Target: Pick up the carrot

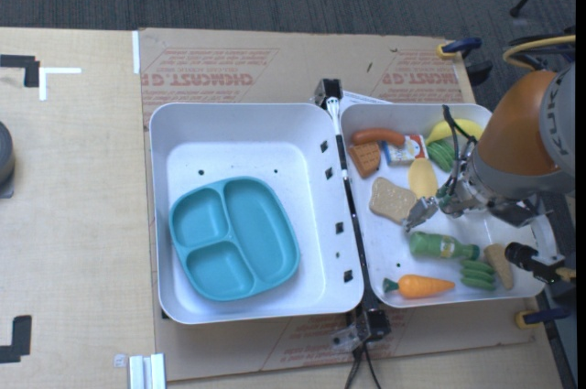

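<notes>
Bench (73,222) bearing two bins (174,222)

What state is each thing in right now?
carrot: lying flat at the right bin's near edge, not gripped.
gripper: low over the bread slice, holding nothing visible.
green bottle: on its side.
blue tray: flat in the left bin.

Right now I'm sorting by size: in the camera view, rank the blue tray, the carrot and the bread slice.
1. Blue tray, largest by far.
2. Carrot.
3. Bread slice, close to the carrot, so that order is unsure.
</notes>
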Tool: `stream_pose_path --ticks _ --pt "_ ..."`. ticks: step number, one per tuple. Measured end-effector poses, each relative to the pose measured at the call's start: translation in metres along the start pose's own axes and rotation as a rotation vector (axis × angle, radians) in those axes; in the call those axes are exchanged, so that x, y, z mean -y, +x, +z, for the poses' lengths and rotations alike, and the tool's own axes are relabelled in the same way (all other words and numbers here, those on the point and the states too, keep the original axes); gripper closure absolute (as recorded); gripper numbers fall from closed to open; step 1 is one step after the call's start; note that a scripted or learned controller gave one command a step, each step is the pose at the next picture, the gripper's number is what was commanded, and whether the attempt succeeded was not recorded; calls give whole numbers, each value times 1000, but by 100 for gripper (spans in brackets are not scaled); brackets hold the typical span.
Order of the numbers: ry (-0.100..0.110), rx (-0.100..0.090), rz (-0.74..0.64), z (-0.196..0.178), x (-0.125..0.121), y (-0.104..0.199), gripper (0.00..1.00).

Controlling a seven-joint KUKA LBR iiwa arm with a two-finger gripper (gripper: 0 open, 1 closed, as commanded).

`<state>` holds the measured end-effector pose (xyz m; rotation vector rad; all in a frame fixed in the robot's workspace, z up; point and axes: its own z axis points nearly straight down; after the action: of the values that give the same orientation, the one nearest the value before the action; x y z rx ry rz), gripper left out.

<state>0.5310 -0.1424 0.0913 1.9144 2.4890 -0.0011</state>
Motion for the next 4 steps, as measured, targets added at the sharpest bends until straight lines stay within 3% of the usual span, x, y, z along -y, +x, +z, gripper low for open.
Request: stream_pose_path --ticks 1,2,3,4 --pt "0 -1 -19 0 -54 30 0" --pt "5 0 -25 -8 -53 29 100" --pt "0 -1 -497 -1 -38 9 100" --pt "-3 1 -494 -10 -39 8 100"
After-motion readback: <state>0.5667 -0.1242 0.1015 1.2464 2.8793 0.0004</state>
